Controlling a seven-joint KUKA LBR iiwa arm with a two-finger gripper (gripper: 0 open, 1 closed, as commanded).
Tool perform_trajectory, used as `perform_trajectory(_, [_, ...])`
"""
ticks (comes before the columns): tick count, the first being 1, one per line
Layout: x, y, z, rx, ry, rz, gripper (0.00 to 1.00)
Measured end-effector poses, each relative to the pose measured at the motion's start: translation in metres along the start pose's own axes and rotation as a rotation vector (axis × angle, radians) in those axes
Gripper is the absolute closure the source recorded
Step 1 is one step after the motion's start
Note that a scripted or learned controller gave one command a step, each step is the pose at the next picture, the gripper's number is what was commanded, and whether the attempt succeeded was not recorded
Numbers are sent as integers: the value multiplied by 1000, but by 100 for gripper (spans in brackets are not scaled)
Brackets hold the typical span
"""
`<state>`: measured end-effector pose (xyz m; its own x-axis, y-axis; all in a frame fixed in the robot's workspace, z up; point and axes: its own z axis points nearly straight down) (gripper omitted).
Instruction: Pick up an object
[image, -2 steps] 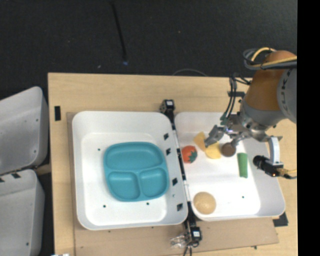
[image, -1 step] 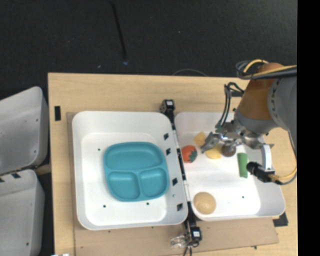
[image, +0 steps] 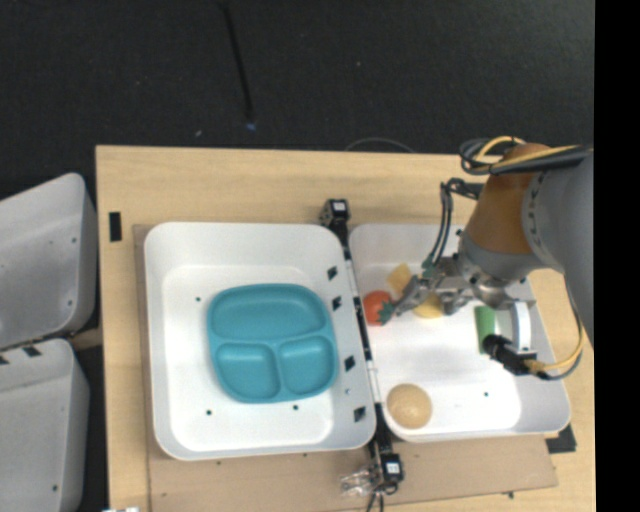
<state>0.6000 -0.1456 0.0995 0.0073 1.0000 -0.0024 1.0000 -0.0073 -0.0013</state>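
Two white bins: the left bin (image: 165, 300) bears a teal tray (image: 270, 342); in the right bin (image: 500, 405), the gripper (image: 398, 303), finger state indiscernible, is beside a red object (image: 375, 307).

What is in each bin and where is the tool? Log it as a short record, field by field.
left bin: teal divided tray
right bin: red-orange item, yellow items, green item, tan round item
tool: low over the right bin's far left part, beside the red-orange item
grasp: cannot tell
arm: enters from the right
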Motion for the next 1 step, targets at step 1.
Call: perform_trajectory(1, [-1,1,-13,-6,1,5,100])
